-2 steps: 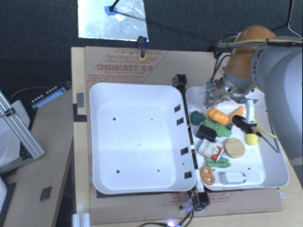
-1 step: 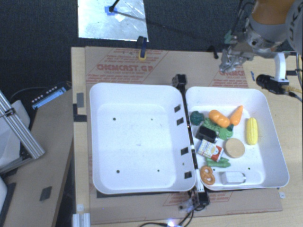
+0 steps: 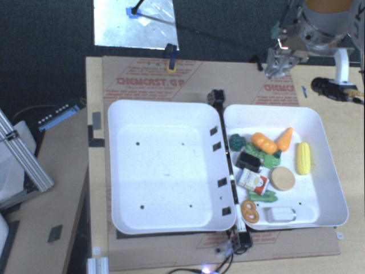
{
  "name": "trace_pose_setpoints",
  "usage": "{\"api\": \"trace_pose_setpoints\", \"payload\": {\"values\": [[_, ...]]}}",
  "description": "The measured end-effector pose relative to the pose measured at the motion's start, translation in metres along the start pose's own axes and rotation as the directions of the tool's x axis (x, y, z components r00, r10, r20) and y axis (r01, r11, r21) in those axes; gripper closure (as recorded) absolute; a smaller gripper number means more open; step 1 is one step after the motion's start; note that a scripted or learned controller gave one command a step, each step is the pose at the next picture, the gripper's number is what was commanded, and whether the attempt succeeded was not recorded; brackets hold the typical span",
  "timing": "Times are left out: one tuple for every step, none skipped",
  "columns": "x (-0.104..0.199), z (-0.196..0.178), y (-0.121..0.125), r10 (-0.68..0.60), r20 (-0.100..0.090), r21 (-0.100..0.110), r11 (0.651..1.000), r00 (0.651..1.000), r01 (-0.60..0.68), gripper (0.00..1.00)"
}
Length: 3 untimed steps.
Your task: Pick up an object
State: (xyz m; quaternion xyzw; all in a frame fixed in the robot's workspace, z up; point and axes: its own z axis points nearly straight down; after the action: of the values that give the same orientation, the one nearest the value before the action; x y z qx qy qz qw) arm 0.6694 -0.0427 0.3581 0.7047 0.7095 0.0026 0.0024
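The gripper (image 3: 278,65) hung at the upper right of the frame, above the cardboard beyond the right bin (image 3: 328,147); its opening could not be told. The arm (image 3: 322,16) slanted down from the top right corner. The toy food (image 3: 268,164) lay clustered in that bin, lower right.

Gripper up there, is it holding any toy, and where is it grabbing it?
Nothing is held. The gripper hangs above the bench, behind the right bin, with nothing between its fingers. The toys lie in that bin.
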Motion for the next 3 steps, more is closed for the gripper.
{"api": "trace_pose_setpoints", "payload": {"values": [[-0.002, -0.173, -0.037, 0.001, 0.002, -0.012, 1.000, 1.000, -0.001, 1.00], [0.023, -0.178, -0.048, 0.001, 0.001, 0.003, 1.000, 1.000, -0.001, 1.00], [0.052, -0.177, -0.062, 0.002, 0.000, 0.006, 1.000, 1.000, -0.002, 1.00]]}}
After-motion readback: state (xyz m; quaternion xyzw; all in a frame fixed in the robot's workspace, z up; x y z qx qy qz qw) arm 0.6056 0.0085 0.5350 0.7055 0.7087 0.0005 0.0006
